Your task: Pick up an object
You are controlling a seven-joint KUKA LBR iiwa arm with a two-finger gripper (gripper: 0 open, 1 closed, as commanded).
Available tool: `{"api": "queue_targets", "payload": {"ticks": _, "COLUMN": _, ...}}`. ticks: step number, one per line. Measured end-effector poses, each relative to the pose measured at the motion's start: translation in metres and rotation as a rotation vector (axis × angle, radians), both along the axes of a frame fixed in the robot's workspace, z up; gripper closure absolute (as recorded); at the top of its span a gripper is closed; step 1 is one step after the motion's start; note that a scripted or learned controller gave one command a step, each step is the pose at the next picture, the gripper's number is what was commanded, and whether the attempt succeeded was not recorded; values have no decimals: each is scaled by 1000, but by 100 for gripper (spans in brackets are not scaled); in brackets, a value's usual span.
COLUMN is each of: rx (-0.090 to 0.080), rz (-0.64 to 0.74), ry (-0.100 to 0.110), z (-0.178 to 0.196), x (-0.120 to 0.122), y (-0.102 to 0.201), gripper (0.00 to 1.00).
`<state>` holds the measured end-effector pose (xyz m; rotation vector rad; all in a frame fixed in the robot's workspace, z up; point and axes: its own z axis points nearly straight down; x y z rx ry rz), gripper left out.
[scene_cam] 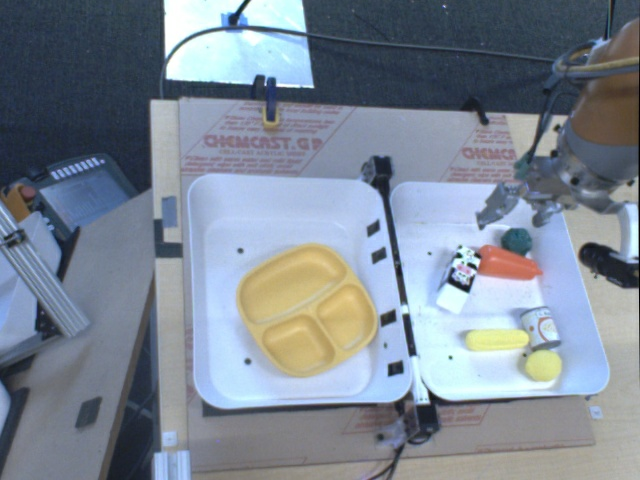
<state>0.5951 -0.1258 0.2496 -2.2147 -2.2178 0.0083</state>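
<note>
Hovering over the right bin point(590, 313) with fingers spread and nothing between them, the gripper point(518, 211) hangs just above the carrot point(508, 263) and the green object point(517, 239).

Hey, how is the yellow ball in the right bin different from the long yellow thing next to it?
The yellow ball is round; the long yellow piece is a stretched bar with rounded ends. The ball sits in the bin's near right corner; the bar lies flat, a little further in and to the ball's left. The ball's yellow looks duller, the bar's brighter. Both are yellow, lie in the right bin and flank the small can.
</note>
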Motion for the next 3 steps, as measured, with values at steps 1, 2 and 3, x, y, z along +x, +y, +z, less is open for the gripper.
{"api": "queue_targets", "payload": {"ticks": 1, "rx": -2, "rz": 2, "ry": -10, "z": 6, "x": 2, "y": 0, "gripper": 0}}
{"api": "queue_targets", "payload": {"ticks": 2, "rx": -1, "rz": 0, "ry": -6, "z": -57, "x": -1, "y": 1, "gripper": 0}}
{"api": "queue_targets", "payload": {"ticks": 3, "rx": 0, "rz": 0, "ry": -5, "z": -119, "x": 1, "y": 4, "gripper": 0}}
